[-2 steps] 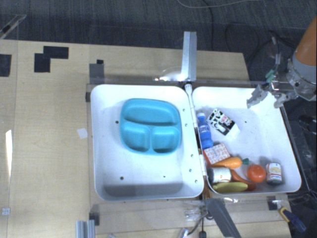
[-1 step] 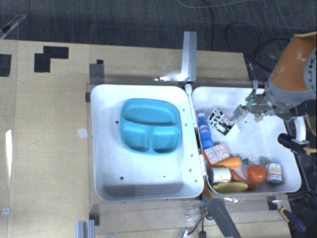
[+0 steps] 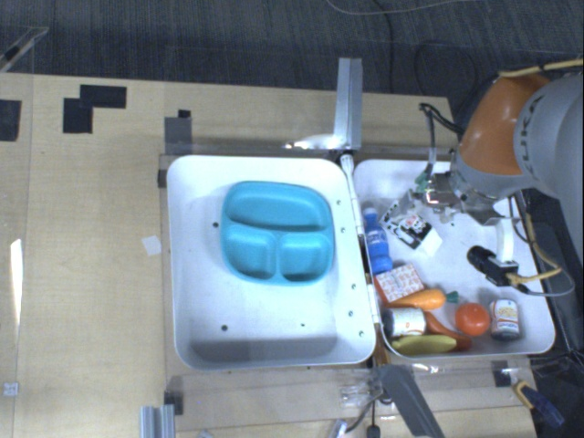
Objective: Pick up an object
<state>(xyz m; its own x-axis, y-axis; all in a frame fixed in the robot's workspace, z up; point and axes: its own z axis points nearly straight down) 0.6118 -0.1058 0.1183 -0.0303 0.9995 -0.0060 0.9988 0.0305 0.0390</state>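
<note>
My gripper (image 3: 408, 220) hangs low over the upper middle of the right bin (image 3: 538, 336), reaching in from the right. Its tip is just right of a blue bottle (image 3: 373, 243) that lies along the bin's left wall. A small white piece (image 3: 427, 242) lies just below the tip. Lower in the bin are a red-and-white patterned box (image 3: 399, 283), an orange carrot (image 3: 422, 299), a red-orange ball (image 3: 472, 318), a small can (image 3: 505, 318), a jar (image 3: 406, 322) and a yellow banana (image 3: 424, 343). I see nothing held.
The left bin (image 3: 196, 272) holds a blue divided tray (image 3: 276, 230) near its middle. A metal post (image 3: 349, 103) rises behind the wall between the two bins. The arm's orange band (image 3: 493, 130) is above the right bin's far right corner.
</note>
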